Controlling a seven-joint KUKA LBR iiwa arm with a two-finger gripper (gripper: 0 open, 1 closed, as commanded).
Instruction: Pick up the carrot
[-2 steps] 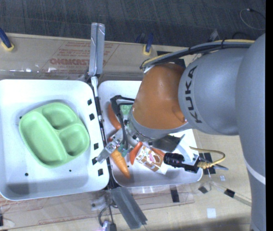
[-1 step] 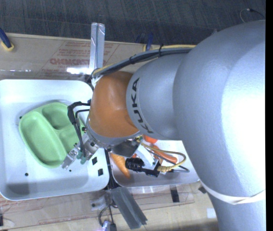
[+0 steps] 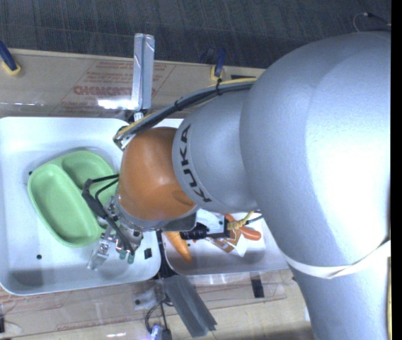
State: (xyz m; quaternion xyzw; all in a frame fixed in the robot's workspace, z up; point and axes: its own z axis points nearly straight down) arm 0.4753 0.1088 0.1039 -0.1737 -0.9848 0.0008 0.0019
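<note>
With the gripper [image 3: 109,252] hung low over the left white plastic bin [image 3: 6,190], its state not discernible, the tapered orange carrot [image 3: 179,246] in the right bin at three o'clock could be missed, or the pale green two-compartment dish [image 3: 65,202] struck.

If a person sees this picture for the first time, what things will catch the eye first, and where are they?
The big grey arm with its orange band covers most of the right side and reaches over the two white bins. Its gripper hangs low over the left bin, beside a green two-part dish. In the right bin, partly hidden under the arm, lies the orange carrot next to some other small objects.
</note>
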